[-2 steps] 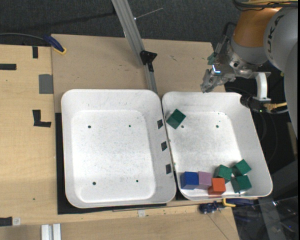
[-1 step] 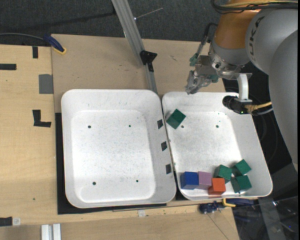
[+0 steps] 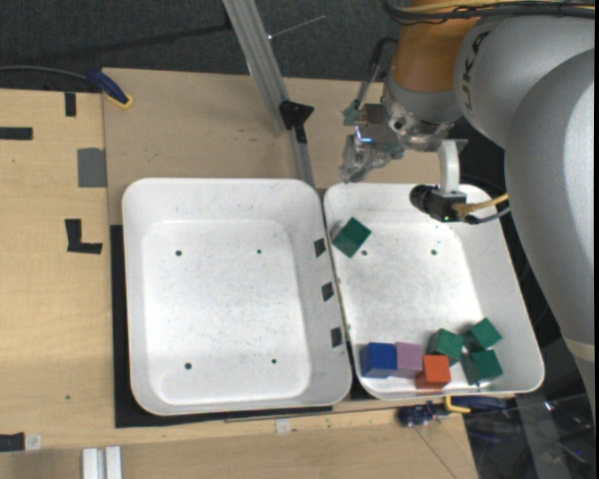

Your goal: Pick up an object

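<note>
A dark green block [image 3: 351, 237] lies tilted in the right bin [image 3: 499, 297], near its far left corner. My gripper [image 3: 363, 158] hangs above the far rim of that bin, a little behind and to the right of the green block, and nothing shows in its grasp. Along the bin's near edge sits a cluster of blocks: a blue cube [image 3: 379, 358], a lilac cube [image 3: 409, 357], an orange cube [image 3: 435, 370] and three green ones [image 3: 445, 344], [image 3: 483, 333], [image 3: 481, 366].
The left bin [image 3: 140, 267] stands beside the right one, their rims touching. A slanted metal bar [image 3: 270, 68] runs down to the bins' far junction. The grey arm [image 3: 539, 118] fills the right side above the bench.
</note>
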`<control>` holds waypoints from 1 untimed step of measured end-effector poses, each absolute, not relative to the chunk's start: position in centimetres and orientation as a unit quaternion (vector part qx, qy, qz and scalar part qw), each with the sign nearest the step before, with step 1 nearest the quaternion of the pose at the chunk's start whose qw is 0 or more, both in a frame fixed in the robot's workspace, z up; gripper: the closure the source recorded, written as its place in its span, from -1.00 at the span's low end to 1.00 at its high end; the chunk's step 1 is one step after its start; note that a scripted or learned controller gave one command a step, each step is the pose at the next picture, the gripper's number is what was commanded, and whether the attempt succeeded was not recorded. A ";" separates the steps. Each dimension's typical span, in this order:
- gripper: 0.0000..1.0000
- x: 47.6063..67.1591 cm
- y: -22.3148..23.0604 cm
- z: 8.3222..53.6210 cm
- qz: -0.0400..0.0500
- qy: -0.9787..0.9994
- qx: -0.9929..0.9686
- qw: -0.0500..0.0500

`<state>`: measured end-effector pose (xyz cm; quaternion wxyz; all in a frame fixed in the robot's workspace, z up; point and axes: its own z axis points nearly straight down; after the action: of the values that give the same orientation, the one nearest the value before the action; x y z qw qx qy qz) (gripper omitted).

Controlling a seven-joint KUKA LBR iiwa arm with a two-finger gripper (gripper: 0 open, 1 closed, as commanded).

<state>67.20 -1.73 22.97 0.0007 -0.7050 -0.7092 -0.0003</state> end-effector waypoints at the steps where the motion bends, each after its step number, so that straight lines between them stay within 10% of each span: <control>1: 1.00 67.5 3.0 23.4 0.000 -0.709 -0.705 0.001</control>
<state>67.54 3.02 23.36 0.0008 -0.7049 -0.7093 -0.0004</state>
